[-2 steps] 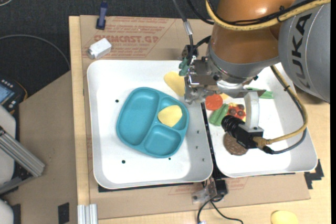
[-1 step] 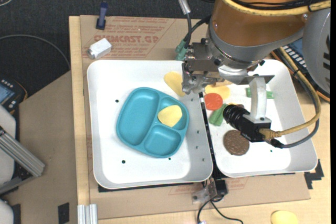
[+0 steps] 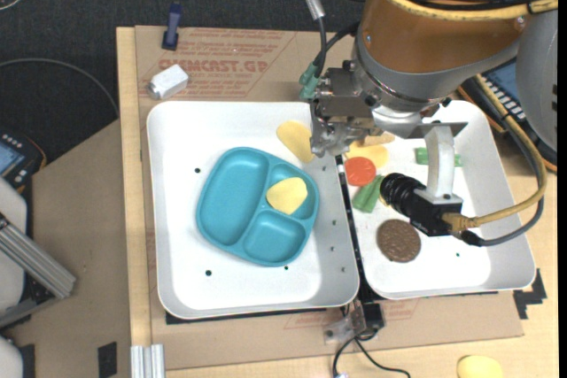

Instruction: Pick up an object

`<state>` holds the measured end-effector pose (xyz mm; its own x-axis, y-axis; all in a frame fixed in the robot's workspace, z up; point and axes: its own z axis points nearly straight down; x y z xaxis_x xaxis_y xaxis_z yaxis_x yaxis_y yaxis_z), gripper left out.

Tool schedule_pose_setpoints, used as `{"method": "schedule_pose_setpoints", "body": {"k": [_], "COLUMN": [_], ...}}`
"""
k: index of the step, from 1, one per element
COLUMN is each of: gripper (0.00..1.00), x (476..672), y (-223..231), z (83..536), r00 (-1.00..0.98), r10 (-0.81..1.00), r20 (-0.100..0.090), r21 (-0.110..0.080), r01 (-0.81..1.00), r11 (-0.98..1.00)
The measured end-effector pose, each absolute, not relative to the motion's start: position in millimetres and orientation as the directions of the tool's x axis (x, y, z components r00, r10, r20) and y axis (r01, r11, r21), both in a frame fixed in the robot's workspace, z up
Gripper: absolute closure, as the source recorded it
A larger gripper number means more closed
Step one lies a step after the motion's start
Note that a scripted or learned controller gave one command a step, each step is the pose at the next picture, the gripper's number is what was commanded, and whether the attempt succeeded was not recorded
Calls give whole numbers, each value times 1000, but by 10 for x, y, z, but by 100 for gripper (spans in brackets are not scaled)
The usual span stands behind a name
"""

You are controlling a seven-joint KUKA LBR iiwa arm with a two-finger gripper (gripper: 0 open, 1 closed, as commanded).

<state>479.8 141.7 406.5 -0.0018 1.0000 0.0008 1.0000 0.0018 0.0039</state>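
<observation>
Tool (image 3: 326,142) sits low over the seam between the left bin (image 3: 177,137) and the right bin (image 3: 483,266), near their far edge. Its tip is buried under the wrist hardware, so I cannot tell whether it is wide or narrow, and nothing shows as held.

A pale yellow piece (image 3: 291,137) lies on the left bin floor, just beside the tool on its left, maybe touching. A blue divided plate (image 3: 232,208) sits mid left bin, with a second yellow piece (image 3: 288,195) in its right compartment.

In the right bin, close to the seam:
- An orange round thing (image 3: 360,170) lies just beside the tool.
- A green piece (image 3: 366,196) lies right in front of it, touching or nearly so.
- A brown disc (image 3: 399,241), possibly a cookie, lies nearer the front.
- A small green bit (image 3: 422,155) sits further right, partly hidden.

On the desk (image 3: 133,190) beyond the left bin are a white block (image 3: 168,82) and a blue clip-like thing (image 3: 172,27), well apart from the tool.
</observation>
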Motion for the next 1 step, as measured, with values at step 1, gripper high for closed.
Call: {"method": "schedule_pose_setpoints", "body": {"k": [1], "gripper": [100], "x": [4799], "y": [1010], "z": [4276], "r00": [5], "r10": [1000], "r20": [0], "r21": [6], "r01": [1000], "r11": [-5]}}
